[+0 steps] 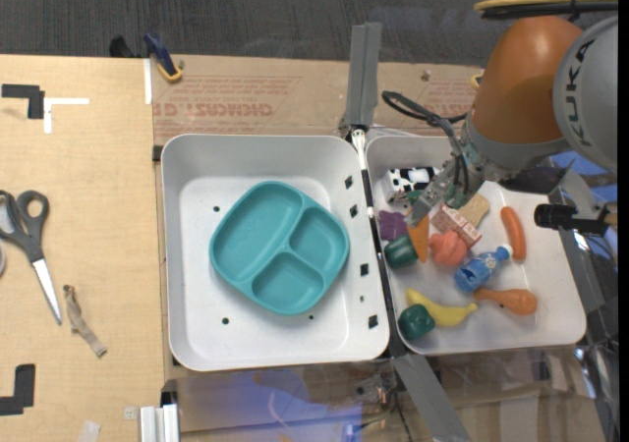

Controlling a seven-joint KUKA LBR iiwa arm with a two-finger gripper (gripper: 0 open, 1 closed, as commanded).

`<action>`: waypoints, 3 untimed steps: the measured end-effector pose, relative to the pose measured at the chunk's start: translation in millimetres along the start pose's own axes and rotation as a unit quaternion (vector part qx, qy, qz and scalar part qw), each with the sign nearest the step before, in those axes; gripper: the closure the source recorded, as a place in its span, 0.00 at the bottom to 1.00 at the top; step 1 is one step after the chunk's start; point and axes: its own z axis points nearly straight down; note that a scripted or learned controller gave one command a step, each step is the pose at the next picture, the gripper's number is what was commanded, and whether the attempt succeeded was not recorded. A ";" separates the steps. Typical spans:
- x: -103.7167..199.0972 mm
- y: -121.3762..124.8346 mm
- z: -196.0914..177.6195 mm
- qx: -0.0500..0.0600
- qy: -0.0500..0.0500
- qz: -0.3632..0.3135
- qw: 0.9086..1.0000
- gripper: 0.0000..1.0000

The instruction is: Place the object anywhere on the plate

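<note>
Teal plate [280, 248], three compartments, lies bare in the left bin [187, 332], well apart from the gripper [447, 190] and across the wall between the two bins. No object rests on it. The gripper hangs low over the back of the right bin [565, 327], among the toys; whether it is spread, pressed together or pinching anything cannot be told, since the wrist covers its tip. Just beside it lie a tan block [460, 219], a black-and-white cow [411, 178] and a purple piece [391, 225]. Nearer the viewer from the gripper: an orange carrot [420, 237], a dark green ball [400, 252], an orange-red lump [448, 249], a blue bottle [480, 270], a banana [442, 309] and a second green piece [416, 321]. Toward the arm's side lies an orange sausage [513, 233].

Step in hand, as judged: the pick, with the object not yet clearly chosen or secured. The next move calls for a firm closure on one toy amid close neighbours, a lift clear of the wall, then travel over the plate.
</note>
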 end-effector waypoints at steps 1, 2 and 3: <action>35.2 74.7 -72.5 -0.001 0.000 0.034 0.999 1.00; 86.5 57.7 -131.5 0.000 0.000 0.068 0.998 1.00; 118.3 13.7 -214.2 0.000 0.000 0.130 0.992 1.00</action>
